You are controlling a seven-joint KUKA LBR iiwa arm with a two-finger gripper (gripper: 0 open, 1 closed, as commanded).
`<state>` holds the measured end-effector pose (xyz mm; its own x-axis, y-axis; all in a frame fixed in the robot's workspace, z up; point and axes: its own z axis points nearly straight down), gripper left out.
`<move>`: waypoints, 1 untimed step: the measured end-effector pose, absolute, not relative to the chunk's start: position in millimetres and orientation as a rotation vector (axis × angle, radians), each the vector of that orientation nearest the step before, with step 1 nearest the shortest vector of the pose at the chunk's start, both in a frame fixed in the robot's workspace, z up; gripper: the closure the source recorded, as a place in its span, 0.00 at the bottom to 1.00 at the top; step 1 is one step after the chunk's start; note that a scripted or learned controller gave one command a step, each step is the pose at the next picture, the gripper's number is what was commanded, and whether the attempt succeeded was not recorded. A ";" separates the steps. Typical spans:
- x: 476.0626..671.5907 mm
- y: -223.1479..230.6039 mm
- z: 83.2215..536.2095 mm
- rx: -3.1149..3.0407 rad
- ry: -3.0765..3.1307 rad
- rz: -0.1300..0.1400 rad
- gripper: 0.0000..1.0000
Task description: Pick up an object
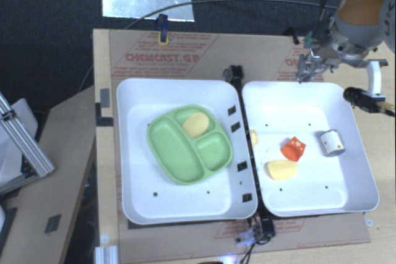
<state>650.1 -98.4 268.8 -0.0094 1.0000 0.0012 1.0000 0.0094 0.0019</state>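
Still nothing lifted, you'll note: yellow piece (281, 169), red block (293, 149) and grey cylinder (332, 143) lie in the right bin (309, 198). Beyond its far rim hangs the gripper (307, 73), seemingly empty; its opening you can't judge.

the grey arm, banded in orange above the wrist, is seen reaching in from the upper right, its wrist angled downward and to the left. the hand (307, 68) is held low, its small metal tip pointed down.
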 end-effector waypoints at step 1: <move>650.6 -47.9 251.3 2.211 2.232 0.003 1.00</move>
